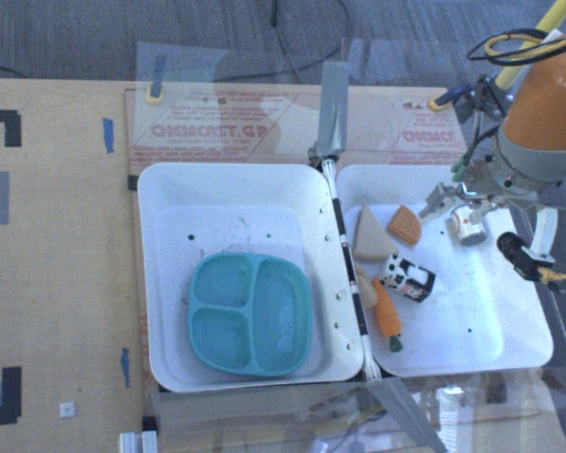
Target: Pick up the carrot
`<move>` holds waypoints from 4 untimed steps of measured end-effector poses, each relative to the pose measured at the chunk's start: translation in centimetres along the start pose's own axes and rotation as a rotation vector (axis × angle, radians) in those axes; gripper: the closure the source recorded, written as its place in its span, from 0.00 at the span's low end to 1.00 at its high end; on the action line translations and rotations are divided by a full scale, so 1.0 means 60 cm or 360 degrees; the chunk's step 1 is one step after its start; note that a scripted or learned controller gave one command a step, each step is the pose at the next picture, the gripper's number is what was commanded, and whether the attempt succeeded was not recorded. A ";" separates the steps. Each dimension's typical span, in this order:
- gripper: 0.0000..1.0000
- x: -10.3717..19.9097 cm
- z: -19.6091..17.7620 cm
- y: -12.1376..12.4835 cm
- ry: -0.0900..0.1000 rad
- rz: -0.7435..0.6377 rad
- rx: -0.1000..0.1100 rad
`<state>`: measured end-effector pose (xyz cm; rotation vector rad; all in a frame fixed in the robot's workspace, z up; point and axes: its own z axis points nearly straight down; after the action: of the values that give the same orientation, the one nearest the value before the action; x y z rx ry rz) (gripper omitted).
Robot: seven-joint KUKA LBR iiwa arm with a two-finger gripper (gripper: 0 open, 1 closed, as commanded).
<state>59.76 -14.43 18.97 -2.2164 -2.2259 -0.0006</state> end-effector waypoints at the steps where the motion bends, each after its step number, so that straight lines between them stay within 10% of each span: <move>1: 0.00 0.042 0.094 -0.109 0.0000 -0.0064 -0.0001; 2: 0.00 0.084 0.167 -0.189 -0.0007 -0.0131 -0.0025; 3: 1.00 0.079 0.150 -0.189 -0.0005 -0.0119 -0.0028; 4: 1.00 0.079 0.164 -0.192 -0.0002 -0.0073 -0.0018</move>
<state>48.19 -9.75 9.12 -2.1711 -2.2825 -0.0116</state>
